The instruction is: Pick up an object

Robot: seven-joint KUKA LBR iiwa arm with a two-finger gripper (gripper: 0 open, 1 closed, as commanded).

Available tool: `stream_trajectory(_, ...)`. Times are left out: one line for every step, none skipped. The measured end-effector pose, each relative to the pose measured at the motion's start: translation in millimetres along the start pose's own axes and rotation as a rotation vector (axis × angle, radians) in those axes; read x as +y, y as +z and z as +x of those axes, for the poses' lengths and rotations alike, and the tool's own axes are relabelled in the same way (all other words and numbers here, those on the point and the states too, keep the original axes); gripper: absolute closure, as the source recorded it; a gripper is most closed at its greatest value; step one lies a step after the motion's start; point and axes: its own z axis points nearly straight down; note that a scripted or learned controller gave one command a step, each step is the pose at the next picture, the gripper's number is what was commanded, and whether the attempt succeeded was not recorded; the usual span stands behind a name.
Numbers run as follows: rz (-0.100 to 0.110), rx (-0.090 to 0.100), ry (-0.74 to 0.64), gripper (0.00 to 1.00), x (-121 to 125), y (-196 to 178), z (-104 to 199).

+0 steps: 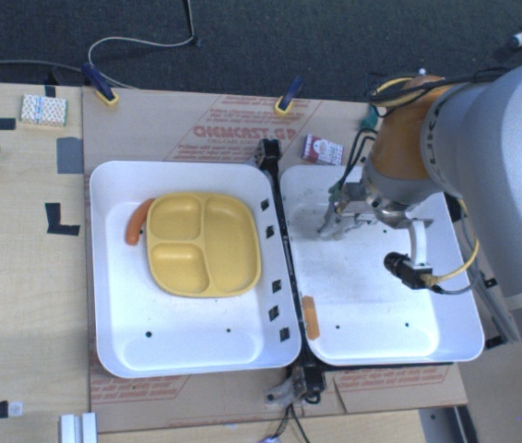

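A yellow divided plate lies in the left bin. An orange sausage-shaped piece rests against the plate's left edge. A small orange carrot-like piece lies at the left wall of the right bin. My gripper is low over the upper left part of the right bin, well above the carrot piece. I see nothing between its fingers.
A small red and white packet lies on the cardboard just behind the right bin. A black divider with clips runs between the bins. Blue and yellow clamps hold the cardboard's far edge. The arm's grey body covers the right bin's right side.
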Motion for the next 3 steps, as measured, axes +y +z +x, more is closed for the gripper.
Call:
stream_trajectory(0.001,0.001,-0.001,1.00,0,-9,1)
stream_trajectory(0.001,0.001,-0.001,0.00,0,-9,1)
stream_trajectory(-0.001,0.000,-0.001,0.00,-11,19,-2)
